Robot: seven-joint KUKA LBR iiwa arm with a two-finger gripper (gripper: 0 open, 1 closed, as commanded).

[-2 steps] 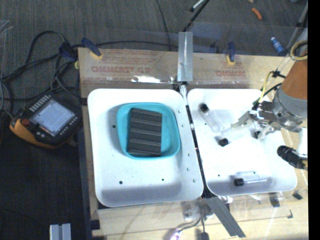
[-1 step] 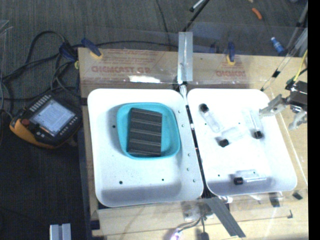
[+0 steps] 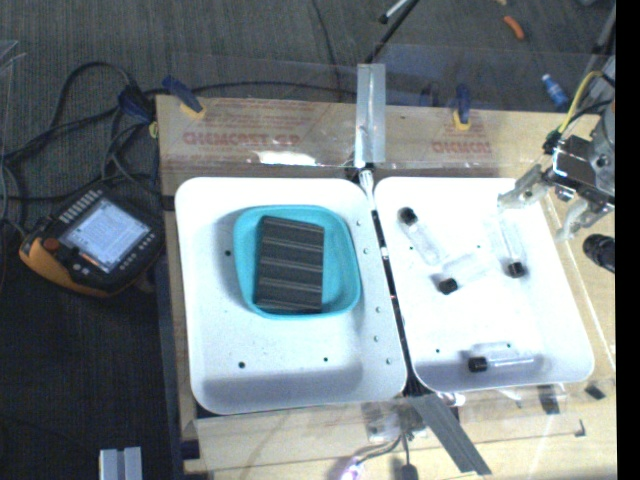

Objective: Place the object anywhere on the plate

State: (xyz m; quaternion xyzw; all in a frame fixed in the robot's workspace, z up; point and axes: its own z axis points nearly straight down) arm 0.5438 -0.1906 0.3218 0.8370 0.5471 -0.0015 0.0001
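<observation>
The pincer (image 3: 548, 196) hovers with translucent fingers spread wide and empty at the right bin's (image 3: 560, 353) far right edge. The teal plate (image 3: 345, 268) already carries a dark ribbed block (image 3: 290, 263). Next, lower squarely over one clear vial (image 3: 420, 233).

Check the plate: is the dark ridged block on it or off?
On. The dark ridged block lies flat inside the teal plate in the left bin.
</observation>
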